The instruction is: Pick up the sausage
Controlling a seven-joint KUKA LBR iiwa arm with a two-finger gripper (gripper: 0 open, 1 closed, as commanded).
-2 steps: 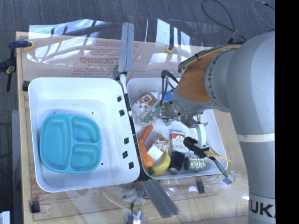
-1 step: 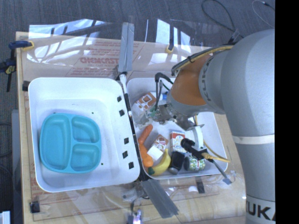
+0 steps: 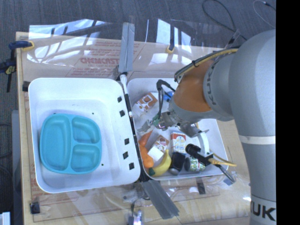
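Note:
An orange-red elongated thing [image 3: 145,141], which may be the sausage, lies along the left wall of the right bin [image 3: 216,129], partly under other items. I cannot tell it apart for sure from the orange piece [image 3: 148,161] just below it. My gripper [image 3: 157,121] is low inside the right bin, just above and to the right of the orange-red thing. The wrist hides most of the fingers, and I see nothing held between them.
The right bin also holds a banana [image 3: 162,165], small printed cartons [image 3: 178,141] [image 3: 146,102], a white block [image 3: 155,152], a dark round thing [image 3: 177,161] and a green can [image 3: 195,165]. The left bin [image 3: 70,95] bears a blue divided plate [image 3: 71,143].

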